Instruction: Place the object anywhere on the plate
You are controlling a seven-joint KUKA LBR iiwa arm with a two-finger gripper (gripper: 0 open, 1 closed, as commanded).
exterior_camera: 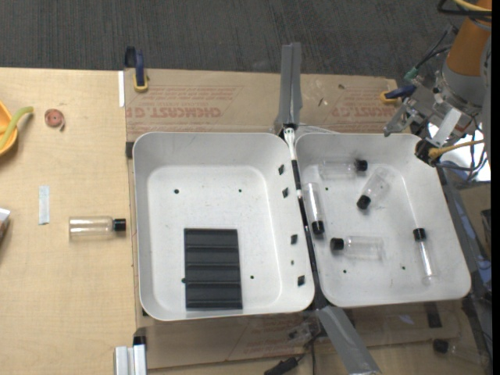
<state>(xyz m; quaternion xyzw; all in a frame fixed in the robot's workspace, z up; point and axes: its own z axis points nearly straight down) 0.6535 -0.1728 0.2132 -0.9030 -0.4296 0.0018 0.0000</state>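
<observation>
At the far left of the counter [62,287] I saw a yellow object [9,127] at the edge, a small reddish disc [53,118], a pale strip [44,205] and a clear vial with a black cap [95,226] lying on its side. The left bin [148,162] held a black ribbed plate [212,269] near its front. The right bin [449,280] held five clear black-capped vials lying apart: one along the left wall [312,207], one near the back [341,166], one in the middle [373,188], one near the front [358,245], one by the right wall [424,255]. None lay on the plate. The jaws [437,135] hung over the right bin's back right corner; I could not tell their state.
</observation>
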